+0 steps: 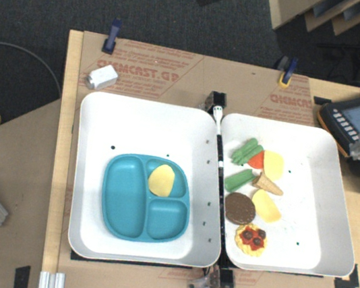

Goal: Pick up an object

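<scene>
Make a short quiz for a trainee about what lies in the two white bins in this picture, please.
1. True or false: the yellow piece lies in a compartment of the blue tray.
2. Which bin holds the blue tray? A) the left bin B) the right bin
3. Fill in: the round brown piece touches the ____ wall of the right bin.

Key
1. True. It lies in the upper right compartment.
2. A. The right bin holds the loose toy food, such as the green pieces and the small pizza.
3. Left.
</scene>
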### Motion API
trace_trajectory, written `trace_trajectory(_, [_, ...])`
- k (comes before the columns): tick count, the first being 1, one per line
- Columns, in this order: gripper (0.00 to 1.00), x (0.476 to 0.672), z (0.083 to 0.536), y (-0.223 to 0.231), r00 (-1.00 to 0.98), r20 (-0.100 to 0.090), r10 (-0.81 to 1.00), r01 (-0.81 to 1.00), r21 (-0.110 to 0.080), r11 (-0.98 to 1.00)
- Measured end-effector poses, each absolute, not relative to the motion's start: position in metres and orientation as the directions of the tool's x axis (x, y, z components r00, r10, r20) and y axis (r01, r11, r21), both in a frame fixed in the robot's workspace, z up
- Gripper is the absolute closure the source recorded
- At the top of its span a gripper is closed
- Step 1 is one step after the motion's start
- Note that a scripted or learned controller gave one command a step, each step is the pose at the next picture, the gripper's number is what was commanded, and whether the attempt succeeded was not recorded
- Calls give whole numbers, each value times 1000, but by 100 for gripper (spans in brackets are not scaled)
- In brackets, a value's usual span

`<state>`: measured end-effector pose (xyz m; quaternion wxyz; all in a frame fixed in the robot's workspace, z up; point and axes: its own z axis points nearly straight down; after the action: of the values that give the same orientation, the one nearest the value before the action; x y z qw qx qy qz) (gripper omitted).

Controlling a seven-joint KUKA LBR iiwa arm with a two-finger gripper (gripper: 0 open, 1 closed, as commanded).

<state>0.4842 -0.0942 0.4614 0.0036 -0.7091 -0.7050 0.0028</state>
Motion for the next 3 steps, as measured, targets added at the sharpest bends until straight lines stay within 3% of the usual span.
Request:
trace_trajectory(1, [100,478,330,-66,0,3,1000,1000,-15,0])
trace_trajectory(2, [100,567,220,-35,-4,2,1000,1000,-9,4])
trace_trajectory(3, [100,536,321,-26,-2,0,1000,1000,9,2])
